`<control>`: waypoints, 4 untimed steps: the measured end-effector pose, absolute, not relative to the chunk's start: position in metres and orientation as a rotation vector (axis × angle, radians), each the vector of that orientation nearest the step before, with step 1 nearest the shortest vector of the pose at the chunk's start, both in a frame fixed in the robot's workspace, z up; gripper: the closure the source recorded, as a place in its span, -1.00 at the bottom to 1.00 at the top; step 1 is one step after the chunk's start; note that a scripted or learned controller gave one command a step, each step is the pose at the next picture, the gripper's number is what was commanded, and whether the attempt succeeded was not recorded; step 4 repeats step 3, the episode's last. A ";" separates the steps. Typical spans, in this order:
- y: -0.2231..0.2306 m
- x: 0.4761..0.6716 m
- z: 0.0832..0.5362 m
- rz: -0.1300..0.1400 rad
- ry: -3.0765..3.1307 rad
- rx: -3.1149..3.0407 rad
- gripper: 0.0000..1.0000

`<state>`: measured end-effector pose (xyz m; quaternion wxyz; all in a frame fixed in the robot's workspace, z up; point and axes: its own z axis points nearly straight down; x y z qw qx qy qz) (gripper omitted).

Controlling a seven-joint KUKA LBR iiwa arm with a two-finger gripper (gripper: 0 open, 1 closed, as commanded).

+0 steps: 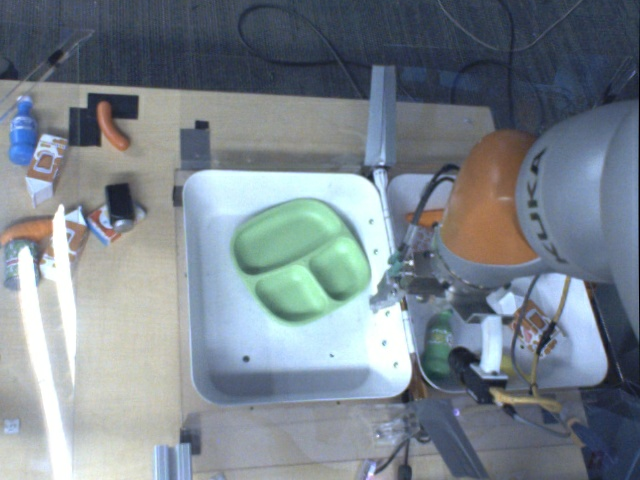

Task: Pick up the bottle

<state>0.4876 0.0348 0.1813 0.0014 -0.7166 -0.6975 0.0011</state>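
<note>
Gripper (399,284) sitting low over the seam where the two bins meet, roughly halfway down that shared edge. Honestly can't tell if open or closed from this angle, too much wrist hardware and cable clutter bunched around it. Nothing visibly held in it, anyway.

Big grey arm (590,188) coming in from the right, with its orange band (490,208) covering a good chunk of the right bin (590,368).

Green bottle (438,340) down in the right bin, near the bin's front-left corner, close to the wall shared with the left bin. Dark cap end pointing toward the gripper. Just below and to the right of the gripper, close to it; touching or not, hard to say.

Beside the bottle on its right: a white object (490,343), then a small printed packet (530,323) further right. Some yellow and black bits (515,398) along the front edge of that bin, too jumbled to identify.

Left bin (215,368) holding a green divided plate (300,258), sitting a bit toward the back, well apart from the bottle.

Out on the bench (130,368), far left: a small blue bottle (22,128), an orange sausage-looking thing (113,126), plus a few small cartons.
</note>
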 end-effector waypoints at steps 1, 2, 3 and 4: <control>-0.065 0.489 0.182 -0.001 -2.220 -2.223 -1.00; 0.017 0.488 0.182 0.000 -2.128 -2.310 -1.00; 0.019 0.490 0.190 0.001 -2.133 -2.303 1.00; 0.019 0.490 0.190 0.001 -2.133 -2.303 1.00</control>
